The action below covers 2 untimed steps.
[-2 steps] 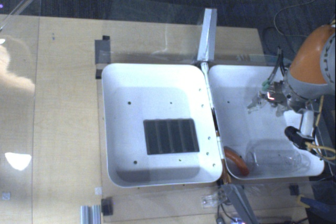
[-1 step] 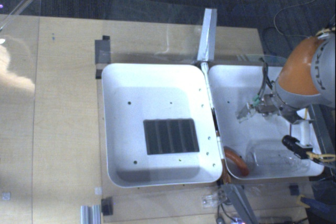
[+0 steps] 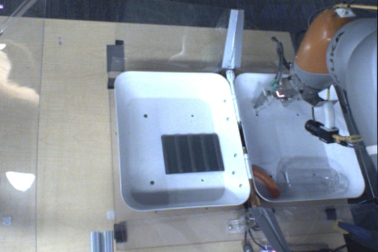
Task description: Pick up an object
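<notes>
My gripper hangs over the far left part of the right bin, with the arm's orange band behind it to the right. Nothing shows in the gripper. A clear plastic bottle lies on its side at the near end of the right bin. An orange-red object rests in that bin's near left corner. A dark ribbed rectangular block lies flat in the middle of the left bin. The gripper is well apart from all three.
A metal divider post stands at the far end between the two bins. A black cable fitting hangs from the arm over the right bin. Clamps and brackets sit at the bench edges around the left bin.
</notes>
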Available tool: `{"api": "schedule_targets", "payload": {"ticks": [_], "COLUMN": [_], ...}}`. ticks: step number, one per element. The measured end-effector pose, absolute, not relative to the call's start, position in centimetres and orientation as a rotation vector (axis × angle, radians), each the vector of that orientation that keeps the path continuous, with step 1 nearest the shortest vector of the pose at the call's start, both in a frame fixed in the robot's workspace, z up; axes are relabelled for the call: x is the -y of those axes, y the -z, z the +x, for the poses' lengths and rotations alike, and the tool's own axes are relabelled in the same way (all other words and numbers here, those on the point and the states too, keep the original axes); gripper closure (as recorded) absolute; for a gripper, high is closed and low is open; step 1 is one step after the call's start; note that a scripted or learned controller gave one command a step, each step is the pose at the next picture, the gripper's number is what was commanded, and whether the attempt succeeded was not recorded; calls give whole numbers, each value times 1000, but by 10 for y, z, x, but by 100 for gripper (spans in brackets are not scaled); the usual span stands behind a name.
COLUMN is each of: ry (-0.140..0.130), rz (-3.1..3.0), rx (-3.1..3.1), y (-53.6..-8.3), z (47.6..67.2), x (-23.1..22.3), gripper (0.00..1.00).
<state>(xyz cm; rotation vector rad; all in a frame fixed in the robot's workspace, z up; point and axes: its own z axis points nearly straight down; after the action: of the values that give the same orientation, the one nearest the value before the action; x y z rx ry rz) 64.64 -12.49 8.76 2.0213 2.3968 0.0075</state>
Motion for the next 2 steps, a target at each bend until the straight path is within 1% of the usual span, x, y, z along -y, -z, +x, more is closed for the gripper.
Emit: {"api": "schedule_targets", "payload": {"ticks": [1,2], "ry": [-11,-10], "rz": [2261,2147], "rx": [-2171,-2283], "y": [-89,-88], "z": [574,643], "x": [119,108], "gripper": [0,0]}}
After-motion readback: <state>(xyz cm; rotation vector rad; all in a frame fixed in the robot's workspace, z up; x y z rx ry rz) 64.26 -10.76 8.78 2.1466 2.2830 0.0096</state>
